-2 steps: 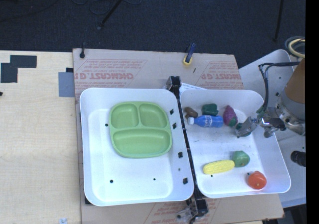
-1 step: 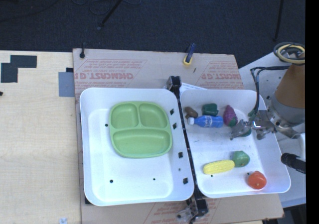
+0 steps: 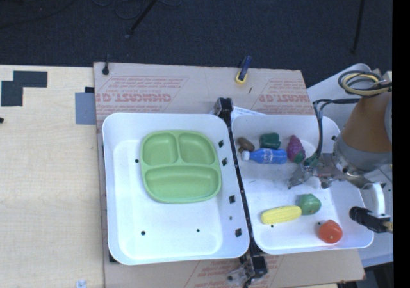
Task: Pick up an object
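Gripper sits low over the right bin, just above the green round object; its metal tips point left, can't tell how they're set, and nothing shows between them. Arm comes in from the right, orange band above the wrist.

Right bin, near to far:
- red tomato-like object at the near right corner
- yellow corn cob lying flat, just left of the green round object and about touching it
- blue bottle with a white cap, on its side, mid-bin; has a label but the print is too small to read
- brown object at the bottle's cap end
- purple object to the right of the bottle
- dark green object behind the bottle, near the far wall

Left bin holds a light green divided plate, three compartments, lying flat in its far half.

Both bins sit on a cardboard sheet on the counter. Red print on the cardboard behind the bins reads upside down; looks like "CHEMCAST" twice, not sure of the exact letters. Blue and yellow clamp on the cardboard's far edge.
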`<state>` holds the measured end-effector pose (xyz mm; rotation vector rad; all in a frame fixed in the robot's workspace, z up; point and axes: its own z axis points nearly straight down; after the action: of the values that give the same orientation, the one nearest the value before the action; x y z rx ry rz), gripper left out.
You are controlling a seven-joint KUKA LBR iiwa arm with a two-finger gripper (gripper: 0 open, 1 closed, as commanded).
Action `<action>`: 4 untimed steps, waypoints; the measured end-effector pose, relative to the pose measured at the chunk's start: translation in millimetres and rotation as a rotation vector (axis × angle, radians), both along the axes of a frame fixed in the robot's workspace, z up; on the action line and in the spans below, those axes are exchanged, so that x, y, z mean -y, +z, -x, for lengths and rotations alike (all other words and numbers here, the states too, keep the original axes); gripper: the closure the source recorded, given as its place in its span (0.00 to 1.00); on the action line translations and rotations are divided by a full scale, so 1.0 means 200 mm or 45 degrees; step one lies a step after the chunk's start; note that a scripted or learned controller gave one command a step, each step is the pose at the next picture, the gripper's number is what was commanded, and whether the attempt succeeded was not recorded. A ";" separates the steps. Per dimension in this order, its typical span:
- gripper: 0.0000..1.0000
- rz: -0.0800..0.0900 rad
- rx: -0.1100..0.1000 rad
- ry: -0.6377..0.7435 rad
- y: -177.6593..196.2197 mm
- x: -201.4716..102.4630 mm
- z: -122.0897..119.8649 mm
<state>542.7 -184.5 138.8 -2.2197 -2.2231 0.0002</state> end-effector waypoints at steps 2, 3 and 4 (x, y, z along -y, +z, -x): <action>1.00 -0.003 -0.006 -0.003 -0.22 -0.01 0.00; 1.00 -0.004 -0.010 -0.007 -0.06 0.02 0.01; 1.00 -0.002 -0.004 -0.008 0.11 0.04 0.03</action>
<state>537.0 -191.7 160.7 -2.2246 -2.2133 0.0020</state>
